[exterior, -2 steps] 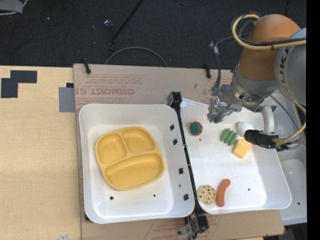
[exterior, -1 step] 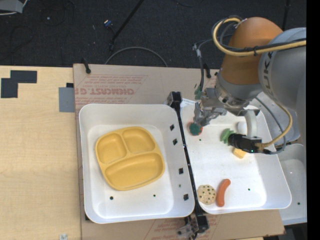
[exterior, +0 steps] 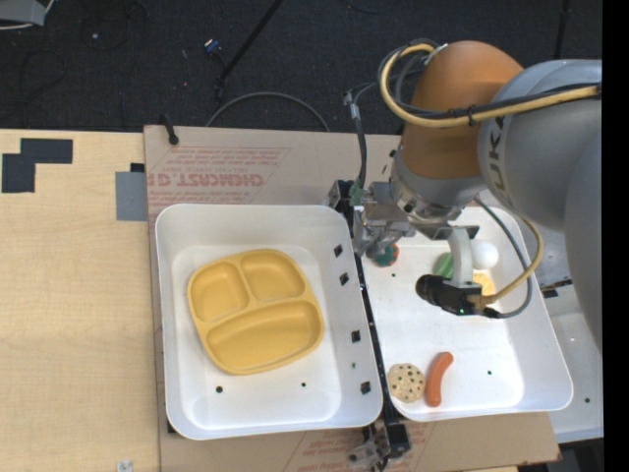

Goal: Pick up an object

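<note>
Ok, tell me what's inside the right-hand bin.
In the right bin: a cookie and a sausage near the front, a white egg, something yellow, a green item. The arm covers the back; the end effector hides what's beneath.

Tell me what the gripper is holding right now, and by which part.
Cannot be told. The gripper is low at the right bin's left edge, over a small green and red thing, but its fingertips are hidden.

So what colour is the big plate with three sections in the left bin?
Yellow. The divided plate shows best in the camera view, lying in the left bin.
</note>
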Robot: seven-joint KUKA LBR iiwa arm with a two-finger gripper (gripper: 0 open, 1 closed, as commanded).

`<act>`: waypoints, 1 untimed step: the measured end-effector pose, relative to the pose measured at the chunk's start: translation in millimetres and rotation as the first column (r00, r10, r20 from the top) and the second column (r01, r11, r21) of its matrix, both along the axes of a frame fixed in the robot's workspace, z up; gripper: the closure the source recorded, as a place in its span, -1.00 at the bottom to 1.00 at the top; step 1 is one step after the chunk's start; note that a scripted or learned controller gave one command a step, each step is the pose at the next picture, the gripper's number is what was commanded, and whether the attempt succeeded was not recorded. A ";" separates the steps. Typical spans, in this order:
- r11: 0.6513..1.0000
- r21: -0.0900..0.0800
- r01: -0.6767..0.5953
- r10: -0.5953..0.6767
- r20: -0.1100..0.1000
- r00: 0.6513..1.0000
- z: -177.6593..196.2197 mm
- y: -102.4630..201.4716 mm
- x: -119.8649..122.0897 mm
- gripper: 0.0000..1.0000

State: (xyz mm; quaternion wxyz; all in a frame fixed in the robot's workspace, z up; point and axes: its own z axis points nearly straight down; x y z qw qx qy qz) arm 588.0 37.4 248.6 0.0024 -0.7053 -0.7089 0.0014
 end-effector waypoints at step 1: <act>1.000 0.000 0.000 0.000 -0.002 1.000 -15.8 55.6 -24.0 1.00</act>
